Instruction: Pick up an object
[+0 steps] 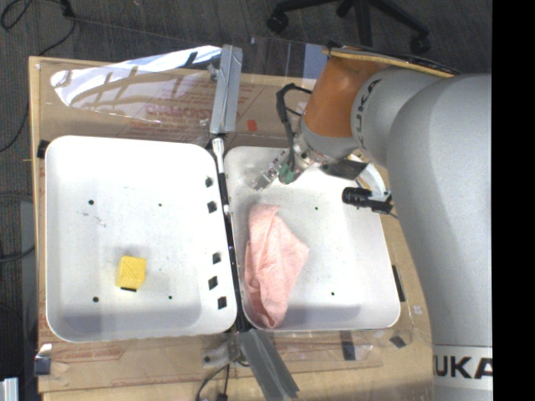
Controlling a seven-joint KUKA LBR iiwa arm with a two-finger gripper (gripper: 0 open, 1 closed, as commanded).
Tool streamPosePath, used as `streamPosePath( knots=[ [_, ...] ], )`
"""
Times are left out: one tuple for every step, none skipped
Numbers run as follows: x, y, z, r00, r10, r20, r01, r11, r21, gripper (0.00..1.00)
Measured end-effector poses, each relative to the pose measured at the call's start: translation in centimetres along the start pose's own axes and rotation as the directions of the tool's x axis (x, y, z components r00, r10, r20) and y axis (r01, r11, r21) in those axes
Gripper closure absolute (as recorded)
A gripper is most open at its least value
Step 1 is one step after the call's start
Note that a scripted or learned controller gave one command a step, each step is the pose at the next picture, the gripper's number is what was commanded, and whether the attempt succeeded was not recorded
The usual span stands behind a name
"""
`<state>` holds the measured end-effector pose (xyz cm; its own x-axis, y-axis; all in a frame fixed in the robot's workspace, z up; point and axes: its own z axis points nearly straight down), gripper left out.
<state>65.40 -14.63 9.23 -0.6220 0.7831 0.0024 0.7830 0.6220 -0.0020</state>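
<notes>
The two-finger gripper (269,176) hangs low at the far left corner of the right shallow white bin (368,303). A crumpled pink cloth (272,261) lies near it, along this bin's left wall.

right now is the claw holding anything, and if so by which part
Nothing shows between the fingers of the claw, which sits at the far end of the right bin. The pink cloth lies apart from it, and the yellow block is in the left bin.

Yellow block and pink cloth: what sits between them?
In the camera view, the bins' adjoining walls with small black clips, plus bare white floor of the left bin, lie between the yellow block and the pink cloth.
</notes>
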Motion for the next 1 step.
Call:
streamPosePath(
  knots=[
    [-0.01, 0.28, -0.06, 0.999, -0.045, 0.003, 0.045, 0.999, -0.002, 1.0]
  ],
)
